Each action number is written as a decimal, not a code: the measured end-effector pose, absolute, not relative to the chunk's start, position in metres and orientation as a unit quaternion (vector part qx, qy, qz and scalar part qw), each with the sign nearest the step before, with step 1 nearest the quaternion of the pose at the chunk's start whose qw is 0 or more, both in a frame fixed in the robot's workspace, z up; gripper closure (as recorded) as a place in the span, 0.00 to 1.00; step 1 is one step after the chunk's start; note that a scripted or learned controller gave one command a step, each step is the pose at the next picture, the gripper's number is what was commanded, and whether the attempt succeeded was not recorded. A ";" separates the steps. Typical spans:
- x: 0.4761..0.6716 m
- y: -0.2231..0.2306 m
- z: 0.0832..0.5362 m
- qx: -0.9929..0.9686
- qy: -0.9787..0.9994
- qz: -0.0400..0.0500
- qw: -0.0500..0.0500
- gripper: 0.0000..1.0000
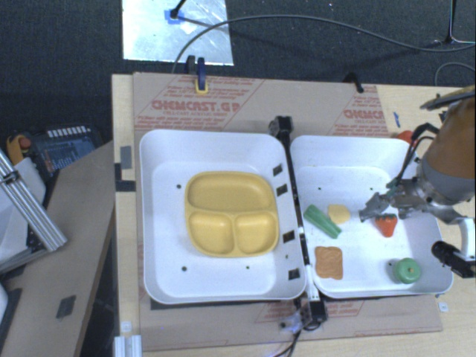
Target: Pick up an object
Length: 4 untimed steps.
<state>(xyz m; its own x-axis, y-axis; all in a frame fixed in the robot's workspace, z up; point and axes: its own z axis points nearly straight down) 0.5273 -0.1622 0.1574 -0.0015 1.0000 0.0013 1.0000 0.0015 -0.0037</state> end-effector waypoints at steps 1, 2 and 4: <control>0.525 -0.164 0.119 -0.707 -0.707 -0.001 -0.003 0.00; 0.527 -0.165 0.132 -0.707 -0.707 -0.002 -0.005 1.00; 0.529 -0.171 0.208 -0.706 -0.708 -0.001 -0.003 1.00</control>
